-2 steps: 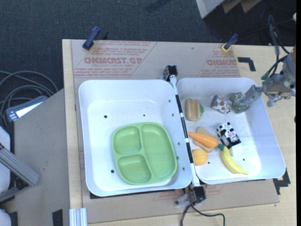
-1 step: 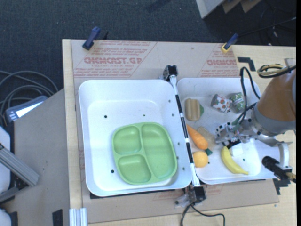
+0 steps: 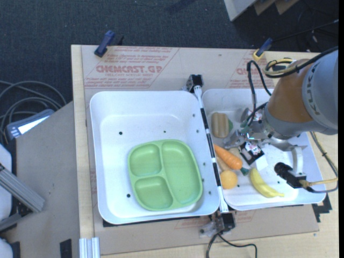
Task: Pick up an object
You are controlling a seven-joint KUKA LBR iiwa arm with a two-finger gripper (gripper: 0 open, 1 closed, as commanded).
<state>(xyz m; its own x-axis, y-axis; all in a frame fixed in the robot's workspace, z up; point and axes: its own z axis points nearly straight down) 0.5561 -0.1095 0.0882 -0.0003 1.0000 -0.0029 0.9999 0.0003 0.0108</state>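
Observation:
The right bin (image 3: 285,198) holds several toy foods. A tan bread slice (image 3: 220,124) lies at its far left, with an orange carrot (image 3: 228,157) below it and a round orange fruit (image 3: 228,179) near the front left corner. A yellow banana (image 3: 264,184) lies along the front. My gripper (image 3: 243,140) hangs low over the middle of this bin, just right of the carrot and bread and above the banana. The wrist and its cables hide its tip. Nothing shows held in it.
The left bin (image 3: 107,112) carries a green three-compartment plate (image 3: 163,173). The grey arm with its orange band (image 3: 290,98) covers the right bin's back right. A black divider rail (image 3: 207,138) runs between the bins. Blue clamps (image 3: 104,43) sit on the brown board's far edge.

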